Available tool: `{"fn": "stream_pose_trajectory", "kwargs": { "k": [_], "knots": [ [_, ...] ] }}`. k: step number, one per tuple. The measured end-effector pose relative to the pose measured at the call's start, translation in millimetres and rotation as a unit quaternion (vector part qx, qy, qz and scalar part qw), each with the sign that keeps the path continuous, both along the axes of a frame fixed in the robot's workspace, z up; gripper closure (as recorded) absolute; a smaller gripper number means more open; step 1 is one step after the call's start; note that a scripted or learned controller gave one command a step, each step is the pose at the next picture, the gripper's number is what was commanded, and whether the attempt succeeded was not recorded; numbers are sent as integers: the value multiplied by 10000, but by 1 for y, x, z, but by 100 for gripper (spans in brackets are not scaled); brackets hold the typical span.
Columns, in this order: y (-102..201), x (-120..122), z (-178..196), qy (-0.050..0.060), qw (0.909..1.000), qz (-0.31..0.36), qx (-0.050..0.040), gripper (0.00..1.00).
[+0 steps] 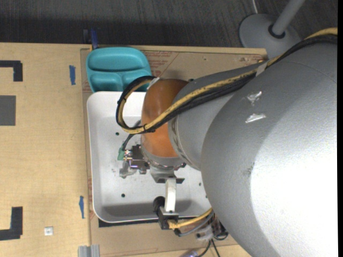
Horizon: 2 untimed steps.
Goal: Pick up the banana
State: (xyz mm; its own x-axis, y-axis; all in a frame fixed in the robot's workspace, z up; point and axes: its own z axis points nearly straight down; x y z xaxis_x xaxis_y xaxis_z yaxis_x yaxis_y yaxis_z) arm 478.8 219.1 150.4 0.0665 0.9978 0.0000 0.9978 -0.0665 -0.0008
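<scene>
Arm parked right over the white bin (pixel 102 159)

Teal tray (pixel 115 68) sits just behind the bin's far edge. The grey arm (pixel 268 143) with its orange band (pixel 158 119) covers most of the bin; can't spot the banana, probably hidden underneath.

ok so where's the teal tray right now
The teal tray sits at the top left of the camera view, just above the white bin, partly under the arm.
</scene>
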Motion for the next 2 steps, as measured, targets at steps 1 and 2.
{"fn": "stream_pose_trajectory", "kwargs": {
  "k": [1,2],
  "knots": [
    [5,0,-15,4,9939,-1106,-4,0],
    [5,20,-5,4,9773,-2117,-6,0]
  ]
}}
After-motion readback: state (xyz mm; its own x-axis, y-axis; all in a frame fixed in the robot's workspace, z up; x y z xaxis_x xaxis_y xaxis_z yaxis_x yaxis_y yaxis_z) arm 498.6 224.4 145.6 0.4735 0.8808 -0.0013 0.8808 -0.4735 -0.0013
